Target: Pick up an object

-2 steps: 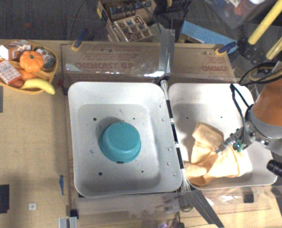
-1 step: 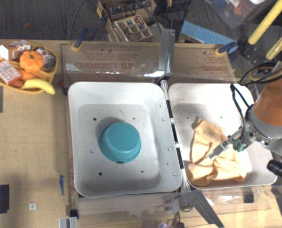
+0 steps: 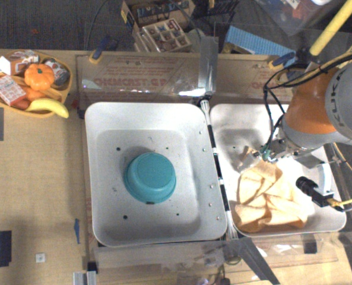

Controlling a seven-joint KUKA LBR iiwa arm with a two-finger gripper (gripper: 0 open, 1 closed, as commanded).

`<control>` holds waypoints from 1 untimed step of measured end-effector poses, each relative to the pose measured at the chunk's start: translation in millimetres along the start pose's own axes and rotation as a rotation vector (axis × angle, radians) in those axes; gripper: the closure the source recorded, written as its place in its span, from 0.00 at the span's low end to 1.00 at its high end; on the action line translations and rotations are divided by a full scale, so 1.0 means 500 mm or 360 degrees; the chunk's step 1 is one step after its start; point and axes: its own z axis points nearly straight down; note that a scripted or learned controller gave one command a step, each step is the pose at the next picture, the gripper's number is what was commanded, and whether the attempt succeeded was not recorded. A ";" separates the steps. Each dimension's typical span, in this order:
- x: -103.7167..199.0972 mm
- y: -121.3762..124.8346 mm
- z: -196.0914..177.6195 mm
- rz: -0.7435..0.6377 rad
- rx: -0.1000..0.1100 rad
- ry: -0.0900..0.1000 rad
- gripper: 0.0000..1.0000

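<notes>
Camera view, looking down at a slant on two white bins side by side. Left bin (image 3: 104,129): one teal bowl (image 3: 151,177), upside down near the middle, well apart from the arm. Right bin (image 3: 235,120): one tan cloth (image 3: 266,203), crumpled in folds across the lower half of the bin, toward the lower right of the frame.

Arm (image 3: 318,108) reaching in from the right edge, grey with an orange band, wrist bent down over the right bin. Gripper (image 3: 265,154) low at the upper edge of the cloth, touching or just above it; too small and too cluttered with cables to tell whether open or closed, or whether any fold sits between the tips.

Progress, as a judgement: early to middle. Approach made, aimed at the cloth by the look of it. No lift visible; cloth lying on the bin floor. Left to do: a firm hold, then a raise clear of the bin.

Count: two bins, one bowl, one cloth, one arm. Upper left of the frame, outside the bins: one basket (image 3: 3,94) with a small pumpkin (image 3: 39,76), a banana (image 3: 48,105) and a few small boxes.
</notes>
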 end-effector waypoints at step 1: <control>-0.003 0.001 -0.022 0.0003 -0.0006 -0.0005 1.00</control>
